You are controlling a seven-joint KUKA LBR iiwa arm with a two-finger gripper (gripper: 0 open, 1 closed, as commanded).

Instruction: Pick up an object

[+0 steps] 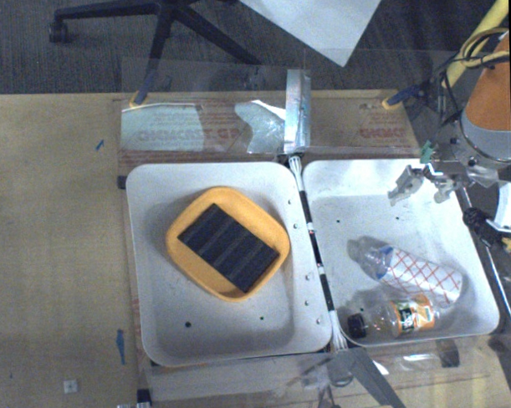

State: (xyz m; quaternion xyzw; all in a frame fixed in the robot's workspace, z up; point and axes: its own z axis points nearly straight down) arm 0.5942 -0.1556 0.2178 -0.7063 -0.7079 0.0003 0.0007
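I hold the gripper (pixel 422 183), fingers spread and empty, over the right bin's (pixel 485 316) far edge, well apart from two clear bottles (pixel 393 315) lying touching near its front, where a closing grasp could skid off.

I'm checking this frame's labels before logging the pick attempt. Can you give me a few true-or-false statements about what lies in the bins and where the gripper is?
1. The yellow tray with a dark ribbed insert lies in the left bin. True.
2. Two plastic bottles lie in the right bin. True: the clear bottle and the orange-label bottle.
3. The gripper holds a bottle. False: it is near the right bin's far edge, apart from both.
4. The orange-label bottle stands upright. False: it lies on its side.
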